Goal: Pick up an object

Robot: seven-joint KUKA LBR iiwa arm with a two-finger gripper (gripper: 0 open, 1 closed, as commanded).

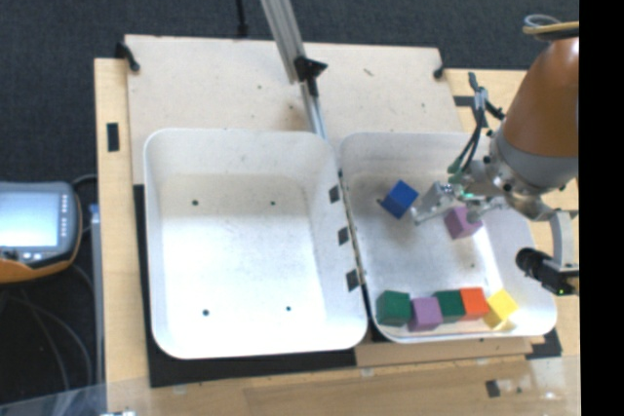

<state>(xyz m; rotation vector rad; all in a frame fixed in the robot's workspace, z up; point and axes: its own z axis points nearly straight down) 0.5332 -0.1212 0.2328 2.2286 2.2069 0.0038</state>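
Grey metal fingers of the gripper [441, 203] reach left over the right bin [363, 151], and you cannot tell from this camera view whether they are parted or closed. You see a blue cube [399, 199] just left of them and a purple cube [461, 222] just beside them on the near side. Along the bin's near wall sit a green cube [394, 307], a second purple cube [426, 313], another green cube [449, 304], an orange cube [474, 302] and a yellow cube [501, 307].

Blue cube [399, 199] and purple cube [461, 222] lie mid-bin; green [394, 308], purple [426, 313], green [449, 304], orange [474, 302], yellow [500, 308] cubes line the near wall.
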